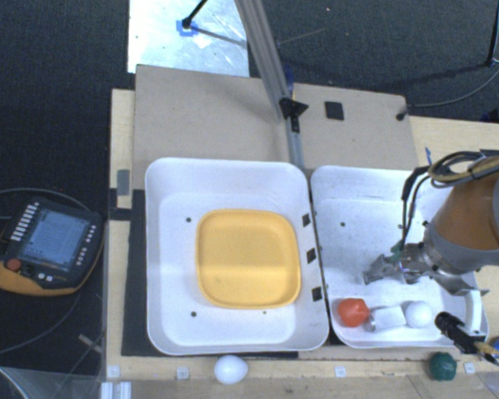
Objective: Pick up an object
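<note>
Two white bins are seen side by side on a tan surface set on dark carpet. A square yellow plate lies flat in the left bin. In the right bin, along the near wall, a red object, a white cylinder and a white ball are lined up closely. The tool is positioned over the right bin, just above that row; nothing is seen gripped, and whether it is released or clenched cannot be told. A white egg and a green ball rest outside the bins on the near edge. A control pendant lies on the carpet at left.
</note>
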